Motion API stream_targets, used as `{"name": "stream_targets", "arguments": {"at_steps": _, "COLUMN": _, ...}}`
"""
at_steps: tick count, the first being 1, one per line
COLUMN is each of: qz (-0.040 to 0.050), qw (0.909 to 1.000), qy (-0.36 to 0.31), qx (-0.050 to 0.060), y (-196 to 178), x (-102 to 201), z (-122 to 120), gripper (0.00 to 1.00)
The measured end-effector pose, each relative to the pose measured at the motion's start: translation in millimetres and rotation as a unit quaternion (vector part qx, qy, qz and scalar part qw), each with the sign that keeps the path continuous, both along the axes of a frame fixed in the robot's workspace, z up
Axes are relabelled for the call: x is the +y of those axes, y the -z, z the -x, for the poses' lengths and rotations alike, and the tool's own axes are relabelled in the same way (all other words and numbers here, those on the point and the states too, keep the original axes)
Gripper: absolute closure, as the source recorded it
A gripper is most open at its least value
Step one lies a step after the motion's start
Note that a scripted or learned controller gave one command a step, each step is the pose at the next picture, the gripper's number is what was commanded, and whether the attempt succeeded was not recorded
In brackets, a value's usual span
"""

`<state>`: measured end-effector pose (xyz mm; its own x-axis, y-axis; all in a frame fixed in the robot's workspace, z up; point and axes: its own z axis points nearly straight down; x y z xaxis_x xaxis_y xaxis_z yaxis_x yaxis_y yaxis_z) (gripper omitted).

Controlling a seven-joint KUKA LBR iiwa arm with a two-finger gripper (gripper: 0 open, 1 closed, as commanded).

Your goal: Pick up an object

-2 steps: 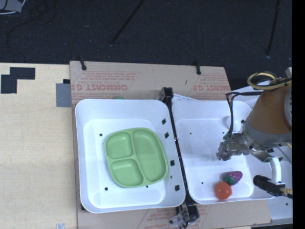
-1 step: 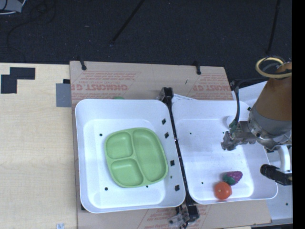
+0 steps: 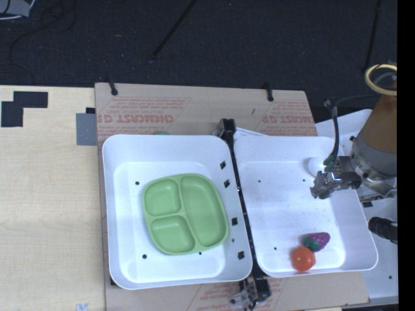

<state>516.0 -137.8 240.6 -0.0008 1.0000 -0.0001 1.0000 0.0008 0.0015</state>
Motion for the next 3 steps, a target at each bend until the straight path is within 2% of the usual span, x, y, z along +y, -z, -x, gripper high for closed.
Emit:
{"name": "stream_targets", "arguments": {"at_steps": 1, "qz": 0.0000, "qw": 1.0000, "qy": 0.000, "qx": 0.000, "y": -30.4, "x": -0.8, "z": -0.5, "gripper": 1.00}}
{"name": "stream_targets", "arguments": {"at_steps": 2, "qz": -0.0012, "qw": 1.0000, "qy": -0.001, "qx": 0.003, "y": -19.9, "x": 48.1, "z": 1.1, "gripper": 1.00}}
{"name": "stream_targets", "arguments": {"at_steps": 3, "qz": -0.0012, "qw": 1.0000, "qy": -0.002, "qx": 0.002, "y": -21.4, "x": 104.2, "z": -7.0, "gripper": 1.00}}
